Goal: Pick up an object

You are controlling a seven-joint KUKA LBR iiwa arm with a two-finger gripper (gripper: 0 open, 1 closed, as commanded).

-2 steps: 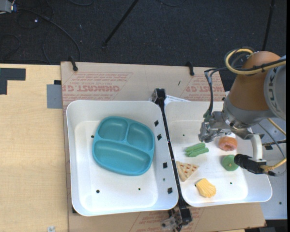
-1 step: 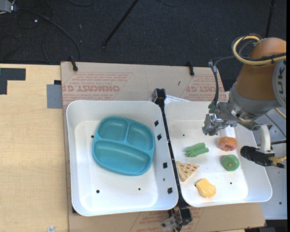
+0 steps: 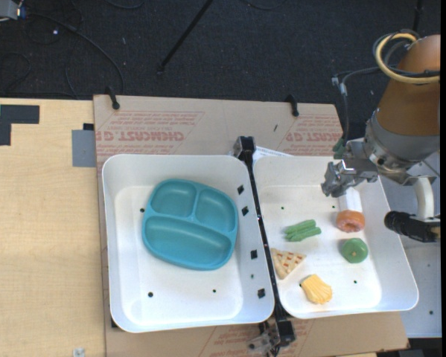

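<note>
- The claw (image 3: 340, 178) is seen over the right bin's (image 3: 401, 292) far part, just above an orange piece (image 3: 350, 220); its grip state cannot be told.
- A teal divided plate (image 3: 190, 224) is seen in the left bin (image 3: 126, 303).

Two shallow white bins sit side by side on the counter (image 3: 36, 222), on a sheet of printed cardboard (image 3: 170, 129). The left bin (image 3: 122, 199) holds a teal divided plate (image 3: 190, 223) lying flat near its middle. The right bin (image 3: 390, 288) holds five items. Taking the green bean piece (image 3: 302, 230) as landmark: the orange round item (image 3: 350, 221) lies to its right, the green round item (image 3: 354, 251) lies right and below, the waffle wedge (image 3: 287, 262) lies just below, and the yellow item (image 3: 316, 289) lies further below. The arm (image 3: 405, 103) reaches in over the right bin's upper right corner; its jaws hang just above the orange round item.
</note>
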